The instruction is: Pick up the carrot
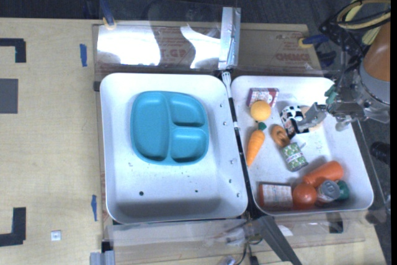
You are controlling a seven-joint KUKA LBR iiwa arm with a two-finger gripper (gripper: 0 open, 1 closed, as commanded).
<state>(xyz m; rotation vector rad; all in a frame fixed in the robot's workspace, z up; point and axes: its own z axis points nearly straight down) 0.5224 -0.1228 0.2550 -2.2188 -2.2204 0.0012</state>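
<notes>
Ketchup bottle [310, 186]: nearest the camera, lying on its side along the 6 o'clock wall of the right bin, red-orange with a white label and a grey cap end.
Right bin [363, 180]: shallow, white, its floor strewn with small toys.
Small jar [296, 156]: greenish label, tilted, just at 12 o'clock of the bottle.
Carrot [254, 144]: lies flat on the right bin's floor close to its 9 o'clock wall, next to the seam between the two bins. Orange body tapering to a point toward 7 o'clock, a small green top at its 1 o'clock end. Nothing grips it; it lies well apart from the tool.
Brown piece [279, 134]: small, rounded, just at 3 o'clock of the carrot.
Lemon [261, 110]: yellow, round, just at 12 o'clock of the carrot's green top.
Cow toy [289, 117]: black and white, at 3 o'clock of the lemon.
Tool [313, 113]: at the 3 o'clock side of the right bin, low over the floor beside the cow toy; whether it touches the toy, I cannot tell. How far open it is, I cannot tell, nor does anything show held in it.
Small box [263, 96]: purple-red, near the bin's 12 o'clock wall.
Left bin [118, 183]: white, holding a blue divided plate [169, 126] in its middle.
Bench [46, 152]: pale wood, with black corner marks at 9 o'clock.
</notes>
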